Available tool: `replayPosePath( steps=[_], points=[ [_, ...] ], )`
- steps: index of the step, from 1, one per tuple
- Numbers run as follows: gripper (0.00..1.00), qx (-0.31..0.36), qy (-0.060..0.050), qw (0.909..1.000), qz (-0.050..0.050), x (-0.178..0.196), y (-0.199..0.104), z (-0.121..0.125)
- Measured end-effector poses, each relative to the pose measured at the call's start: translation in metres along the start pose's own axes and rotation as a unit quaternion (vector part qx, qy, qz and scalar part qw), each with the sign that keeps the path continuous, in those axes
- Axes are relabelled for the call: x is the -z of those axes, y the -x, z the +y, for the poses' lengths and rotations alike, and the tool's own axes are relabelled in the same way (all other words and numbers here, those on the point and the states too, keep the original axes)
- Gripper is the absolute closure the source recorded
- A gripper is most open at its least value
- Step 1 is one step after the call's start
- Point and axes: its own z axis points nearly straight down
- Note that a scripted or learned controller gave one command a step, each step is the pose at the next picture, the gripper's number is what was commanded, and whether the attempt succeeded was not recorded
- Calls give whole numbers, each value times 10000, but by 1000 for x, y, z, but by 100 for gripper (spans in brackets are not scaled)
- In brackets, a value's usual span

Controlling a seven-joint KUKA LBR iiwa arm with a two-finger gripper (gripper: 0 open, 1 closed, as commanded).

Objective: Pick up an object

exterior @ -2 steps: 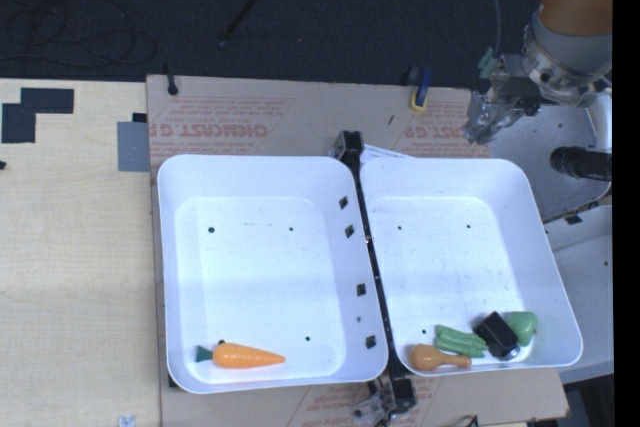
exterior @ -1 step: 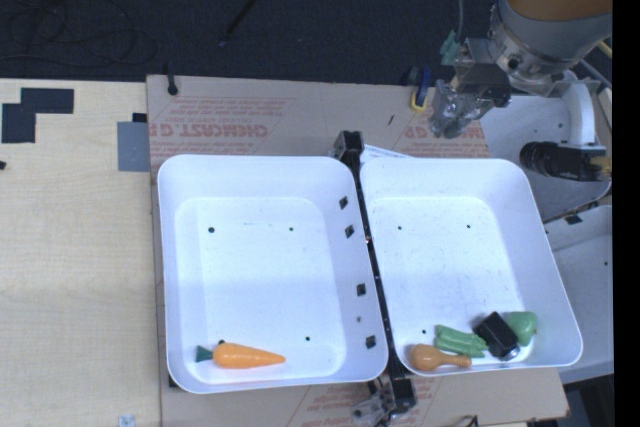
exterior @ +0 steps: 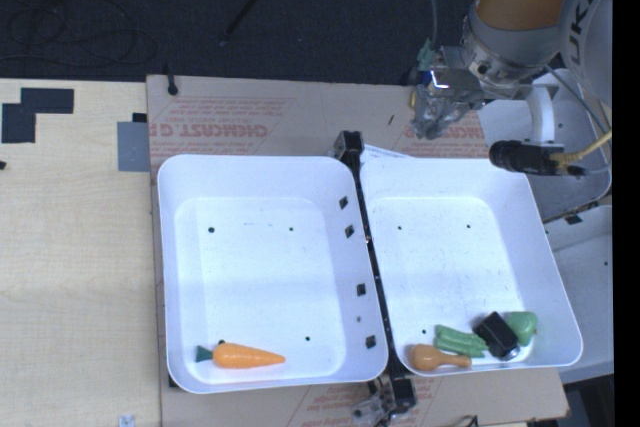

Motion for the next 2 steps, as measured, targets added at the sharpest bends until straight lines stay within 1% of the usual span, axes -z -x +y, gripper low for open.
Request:
replayPosePath(
  steps=[1, 2],
  points=[
    [100, 26, 3, 10000, 13, 7, -59, -37],
    [100, 3, 33, 10000, 2, 37, -43, 0]
  ],
)
